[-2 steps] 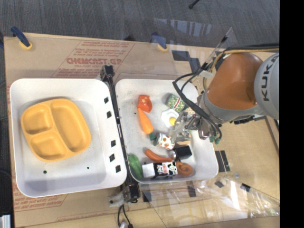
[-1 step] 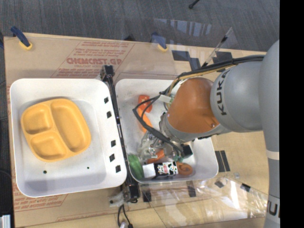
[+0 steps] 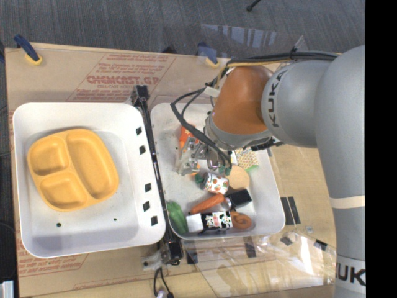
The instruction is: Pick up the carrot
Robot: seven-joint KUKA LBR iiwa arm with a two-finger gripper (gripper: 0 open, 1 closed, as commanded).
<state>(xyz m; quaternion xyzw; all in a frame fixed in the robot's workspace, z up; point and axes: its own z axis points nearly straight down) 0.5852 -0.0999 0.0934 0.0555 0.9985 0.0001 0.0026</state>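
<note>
Gripper (image 3: pixel 197 157) lowered into the right bin (image 3: pixel 273 197); finger state cannot be determined. Carrot (image 3: pixel 213 202) lies just below-right of it, ungrasped

Robot lab: KUKA arm (image 3: pixel 322 110), clamped cardboard bench (image 3: pixel 111 73).
</note>
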